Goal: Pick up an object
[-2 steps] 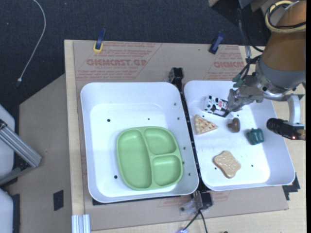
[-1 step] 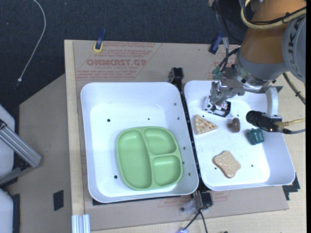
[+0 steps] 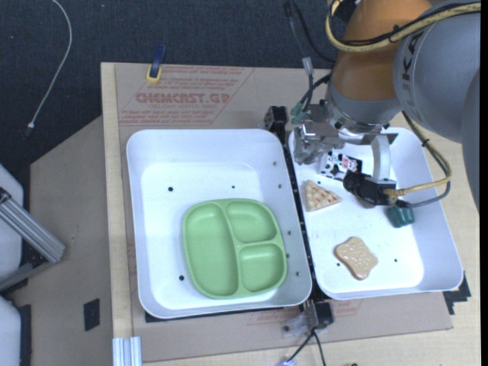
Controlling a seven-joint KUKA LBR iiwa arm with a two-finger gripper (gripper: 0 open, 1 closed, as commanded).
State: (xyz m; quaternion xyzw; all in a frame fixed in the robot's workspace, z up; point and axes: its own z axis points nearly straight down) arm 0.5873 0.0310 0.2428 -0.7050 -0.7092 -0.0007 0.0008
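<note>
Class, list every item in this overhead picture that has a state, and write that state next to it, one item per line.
Green plastic divided plate: flat in the left white bin, compartments bare.
Tan waffle-patterned toy wedge: lying flat in the right white bin.
Tan toy bread slice: lying flat, apart from the wedge.
Small teal block: resting by the cable.
Hand: low over the right bin.

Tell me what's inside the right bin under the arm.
The right bin holds a toast-like piece, a waffle-like wedge and a small teal object. The arm covers the bin's far end, so anything beneath it is hidden.
</note>
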